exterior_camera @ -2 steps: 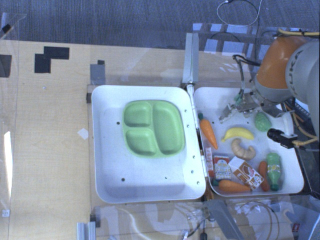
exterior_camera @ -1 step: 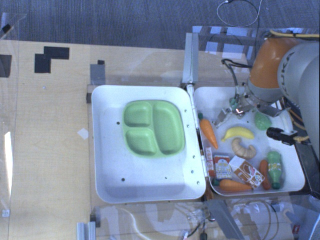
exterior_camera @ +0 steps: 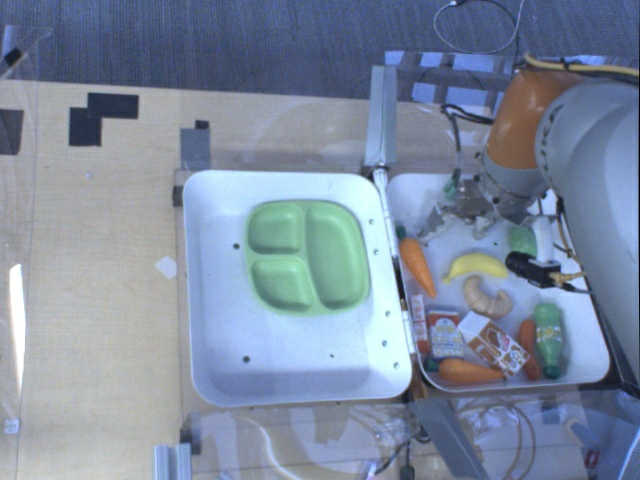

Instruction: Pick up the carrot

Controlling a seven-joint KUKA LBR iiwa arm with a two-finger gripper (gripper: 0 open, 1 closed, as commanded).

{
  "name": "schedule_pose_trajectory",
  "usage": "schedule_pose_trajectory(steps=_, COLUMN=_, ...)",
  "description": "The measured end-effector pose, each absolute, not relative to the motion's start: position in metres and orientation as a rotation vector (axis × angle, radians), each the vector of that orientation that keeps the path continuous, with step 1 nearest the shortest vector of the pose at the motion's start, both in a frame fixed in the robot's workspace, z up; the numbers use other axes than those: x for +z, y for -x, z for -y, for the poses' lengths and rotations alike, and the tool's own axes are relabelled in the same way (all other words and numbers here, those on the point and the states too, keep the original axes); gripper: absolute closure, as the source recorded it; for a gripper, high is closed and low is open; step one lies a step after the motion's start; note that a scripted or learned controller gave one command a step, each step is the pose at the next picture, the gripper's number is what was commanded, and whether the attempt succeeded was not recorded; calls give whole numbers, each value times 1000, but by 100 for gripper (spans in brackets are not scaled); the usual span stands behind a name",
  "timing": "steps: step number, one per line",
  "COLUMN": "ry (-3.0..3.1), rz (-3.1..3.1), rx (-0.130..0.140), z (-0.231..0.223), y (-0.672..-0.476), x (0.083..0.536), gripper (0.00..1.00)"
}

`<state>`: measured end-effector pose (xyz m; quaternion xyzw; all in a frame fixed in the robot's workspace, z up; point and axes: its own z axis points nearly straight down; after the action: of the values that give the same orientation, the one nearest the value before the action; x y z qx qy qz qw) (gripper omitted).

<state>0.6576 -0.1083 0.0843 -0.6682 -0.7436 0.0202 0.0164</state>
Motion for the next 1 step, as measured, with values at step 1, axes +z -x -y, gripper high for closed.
schedule_pose_trajectory(steps=1, ry=2074, rz=2357, rx=4, z=96, y=-648, x=136, gripper=0)
